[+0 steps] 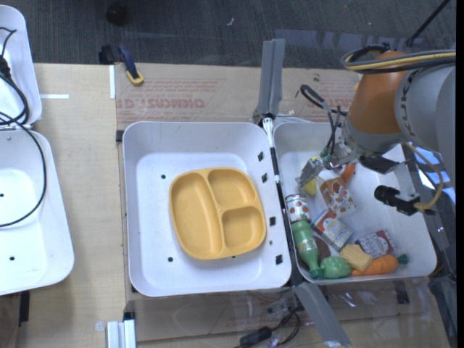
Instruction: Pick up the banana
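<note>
The banana [310, 187] shows as a small yellow patch in the right bin [420, 227], near its left wall, mostly covered by the gripper. The gripper [316, 170] is low in the bin, directly over the banana's upper end and seemingly touching it. The grey arm with its orange band [377, 104] comes in from the upper right. I cannot see whether the banana is held.
Packed into the right bin are a small can [297, 209], a green bottle [305, 242], a green pepper [334, 267], a carrot [378, 265], a yellow block [355, 256] and snack packets [337, 196]. In the left bin [145, 194] lies a yellow divided plate [216, 212].
</note>
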Available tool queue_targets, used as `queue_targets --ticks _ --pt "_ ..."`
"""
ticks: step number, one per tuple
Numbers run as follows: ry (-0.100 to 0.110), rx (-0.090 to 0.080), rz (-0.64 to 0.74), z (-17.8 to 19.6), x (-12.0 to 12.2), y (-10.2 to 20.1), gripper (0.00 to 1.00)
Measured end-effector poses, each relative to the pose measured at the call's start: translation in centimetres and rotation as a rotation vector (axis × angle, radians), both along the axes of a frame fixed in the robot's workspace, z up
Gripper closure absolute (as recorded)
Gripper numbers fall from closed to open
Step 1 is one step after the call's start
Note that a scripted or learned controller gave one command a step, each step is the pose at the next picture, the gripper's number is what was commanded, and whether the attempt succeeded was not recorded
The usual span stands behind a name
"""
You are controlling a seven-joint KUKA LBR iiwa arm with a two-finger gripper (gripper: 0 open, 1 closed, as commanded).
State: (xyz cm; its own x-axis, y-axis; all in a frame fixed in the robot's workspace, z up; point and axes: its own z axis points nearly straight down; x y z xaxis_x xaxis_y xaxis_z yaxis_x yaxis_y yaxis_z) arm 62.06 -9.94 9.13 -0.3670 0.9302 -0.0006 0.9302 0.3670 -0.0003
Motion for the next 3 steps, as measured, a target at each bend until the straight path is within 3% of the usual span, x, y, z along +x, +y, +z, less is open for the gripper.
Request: queue_targets --ticks 1,2,3 --pt "-0.001 0.000 0.086 10.0 -2.9 1.6 0.00" --pt "-0.001 0.000 0.091 0.0 -1.2 -1.5 0.00" --pt "-0.001 0.000 0.086 0.9 -1.1 -1.6 1.00"
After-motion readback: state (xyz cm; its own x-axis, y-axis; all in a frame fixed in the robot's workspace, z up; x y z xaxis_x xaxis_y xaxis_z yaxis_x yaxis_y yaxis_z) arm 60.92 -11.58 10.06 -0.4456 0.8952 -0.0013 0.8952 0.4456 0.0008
